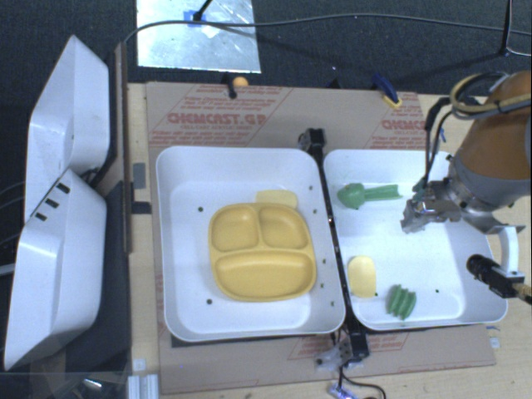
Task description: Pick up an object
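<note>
In the right bin (465, 306) lie three objects: a green scoop-like toy (367, 194) near the back left, a pale yellow piece (362, 275) at the front left, and a ridged green piece (401, 302) near the front. My gripper (418, 217) hangs over the right bin's upper right part, to the right of the green scoop and apart from it. Nothing shows between its fingers.
The left bin (179, 248) holds a yellow divided plate (262, 252) and a pale yellow flat piece (277, 199) behind it. A black clamp (312, 140) sits at the back where the bins meet. The arm's orange band (499, 152) stands above the right bin's right side.
</note>
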You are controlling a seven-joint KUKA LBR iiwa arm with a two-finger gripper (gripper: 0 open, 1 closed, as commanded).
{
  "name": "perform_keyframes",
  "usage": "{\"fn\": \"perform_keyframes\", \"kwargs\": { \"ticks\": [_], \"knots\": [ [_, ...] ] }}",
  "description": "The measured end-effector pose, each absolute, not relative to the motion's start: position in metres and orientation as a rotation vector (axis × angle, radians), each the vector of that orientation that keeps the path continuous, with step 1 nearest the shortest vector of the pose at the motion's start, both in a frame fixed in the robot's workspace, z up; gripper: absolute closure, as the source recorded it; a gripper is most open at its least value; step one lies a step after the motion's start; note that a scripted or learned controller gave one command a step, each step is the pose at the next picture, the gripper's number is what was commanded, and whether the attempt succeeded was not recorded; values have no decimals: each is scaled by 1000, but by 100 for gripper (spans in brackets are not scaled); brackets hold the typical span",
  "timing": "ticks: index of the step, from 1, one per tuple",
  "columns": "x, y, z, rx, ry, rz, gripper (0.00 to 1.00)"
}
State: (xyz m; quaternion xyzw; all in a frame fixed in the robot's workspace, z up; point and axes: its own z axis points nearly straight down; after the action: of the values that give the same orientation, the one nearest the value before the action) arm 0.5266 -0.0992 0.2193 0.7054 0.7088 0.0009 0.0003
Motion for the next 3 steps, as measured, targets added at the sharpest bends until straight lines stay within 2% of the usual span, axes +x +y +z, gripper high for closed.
{"fn": "perform_keyframes", "kwargs": {
  "ticks": [2, 3],
  "knots": [
    [571, -19, 209, 2217, 2226, 2, 100],
    [603, 27, 206, 2217, 2226, 2, 100]
  ]
}}
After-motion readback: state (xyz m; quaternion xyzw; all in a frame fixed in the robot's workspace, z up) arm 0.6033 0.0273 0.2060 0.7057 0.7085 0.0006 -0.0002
